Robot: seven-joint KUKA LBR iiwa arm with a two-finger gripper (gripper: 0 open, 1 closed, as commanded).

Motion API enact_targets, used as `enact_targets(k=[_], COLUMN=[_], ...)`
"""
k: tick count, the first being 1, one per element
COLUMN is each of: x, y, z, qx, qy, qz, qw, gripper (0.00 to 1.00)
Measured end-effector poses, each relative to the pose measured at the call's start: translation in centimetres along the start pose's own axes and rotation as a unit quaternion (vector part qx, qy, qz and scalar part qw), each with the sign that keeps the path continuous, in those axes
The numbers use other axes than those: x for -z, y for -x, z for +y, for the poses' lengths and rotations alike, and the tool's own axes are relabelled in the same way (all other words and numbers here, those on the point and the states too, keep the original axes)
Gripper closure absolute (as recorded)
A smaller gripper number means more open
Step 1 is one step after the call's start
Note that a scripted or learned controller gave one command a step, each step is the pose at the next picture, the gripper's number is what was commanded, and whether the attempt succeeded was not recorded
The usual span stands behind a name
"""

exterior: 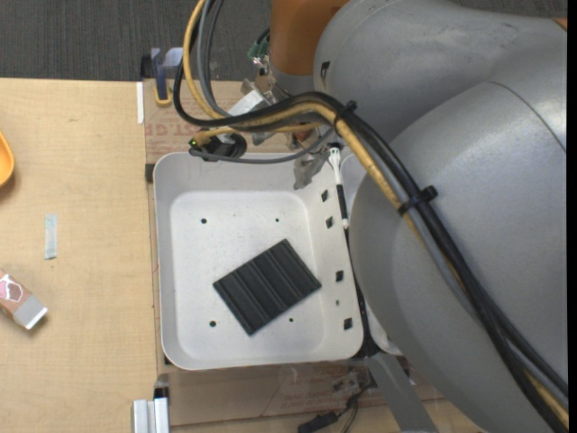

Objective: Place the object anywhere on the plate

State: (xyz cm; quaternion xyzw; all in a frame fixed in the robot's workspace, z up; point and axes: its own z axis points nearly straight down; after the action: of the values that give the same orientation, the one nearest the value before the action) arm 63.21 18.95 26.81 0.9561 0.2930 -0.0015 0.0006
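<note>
Ribbed black object [267,286], a flat dark rectangle with raised ridges, lies turned at an angle on the floor of the left white bin [171,242], out to the left of the grey arm [469,197] and lower in the frame than the arm's orange band [302,21]. It is the only loose item seen in that bin, apart from small dark holes in the bin's floor and along its right wall. The arm's bulky grey links cover the right side of the camera view, with black and yellow cables [270,115] looping from the band across the bin's top edge. Whether the gripper's fingers are spread or pressed together cannot be told; the tool end is hidden by the arm. Farther left of the arm, on the tan benchtop [81,152], rest a small grey strip [50,237] and a red-and-white wrapped item [18,301], well apart from the bin.
</note>
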Motion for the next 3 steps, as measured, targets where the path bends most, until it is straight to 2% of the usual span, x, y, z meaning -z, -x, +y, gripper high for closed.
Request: enact_targets(k=[1,2,3], x=[0.9,6.3,4.9], y=[0.1,2.7,3.0], z=[0.4,4.2,-2.6], qx=[-0.004,0.125,0.196], qy=[0.000,0.000,0.000], qz=[-0.001,-0.001,-0.002], qw=[1.0000,0.9921,0.9806], gripper=[1.00,1.00,1.00])
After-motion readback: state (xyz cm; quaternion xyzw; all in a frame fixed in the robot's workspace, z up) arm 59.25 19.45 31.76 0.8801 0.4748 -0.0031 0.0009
